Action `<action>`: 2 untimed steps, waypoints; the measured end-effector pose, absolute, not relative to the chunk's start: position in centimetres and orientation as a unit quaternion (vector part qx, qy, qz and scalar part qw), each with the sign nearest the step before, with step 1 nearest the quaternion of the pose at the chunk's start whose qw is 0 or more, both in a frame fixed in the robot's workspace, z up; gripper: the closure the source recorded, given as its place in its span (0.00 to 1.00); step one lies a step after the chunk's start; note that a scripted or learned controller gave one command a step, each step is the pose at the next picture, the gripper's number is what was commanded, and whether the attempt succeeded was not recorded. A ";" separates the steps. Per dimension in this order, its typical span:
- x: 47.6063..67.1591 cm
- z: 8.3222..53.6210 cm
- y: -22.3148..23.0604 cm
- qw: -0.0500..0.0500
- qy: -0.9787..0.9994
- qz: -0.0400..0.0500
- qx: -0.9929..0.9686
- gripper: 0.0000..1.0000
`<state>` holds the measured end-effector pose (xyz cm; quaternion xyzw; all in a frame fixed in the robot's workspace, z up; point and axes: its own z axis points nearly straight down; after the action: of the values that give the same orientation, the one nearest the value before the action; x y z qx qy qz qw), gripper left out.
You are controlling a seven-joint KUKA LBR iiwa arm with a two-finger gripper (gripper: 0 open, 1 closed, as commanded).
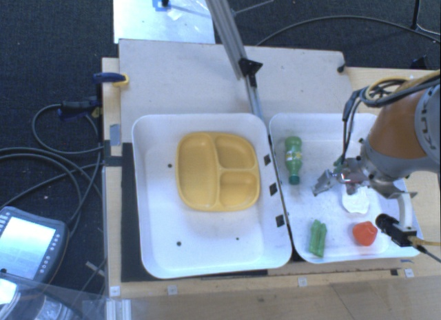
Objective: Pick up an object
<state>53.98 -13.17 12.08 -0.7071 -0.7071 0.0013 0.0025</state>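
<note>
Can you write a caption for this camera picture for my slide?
Robot arm's gripper hovers over right bin near green bottle.

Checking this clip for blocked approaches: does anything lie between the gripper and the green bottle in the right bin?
Nothing visible does. The gripper hangs over the right bin, and the green bottle lies to its left across bare white floor. The green block, red object and white object lie nearer the front edge, off that line.

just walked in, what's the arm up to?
The arm's gripper hangs over the right bin, between a green bottle and a white object. Nothing sits between its fingers. A green item and a red one lie nearer the front. The left bin holds a yellow divided plate.
</note>
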 end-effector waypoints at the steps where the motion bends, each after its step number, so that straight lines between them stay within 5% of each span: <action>1: 54.1 9.1 -13.2 -0.001 -0.707 -0.001 -0.707 0.00; 2: 54.2 10.3 -13.2 -0.002 -0.707 -0.002 -0.707 1.00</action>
<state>54.23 -13.18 10.29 -0.7073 -0.7070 -0.0020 -0.0025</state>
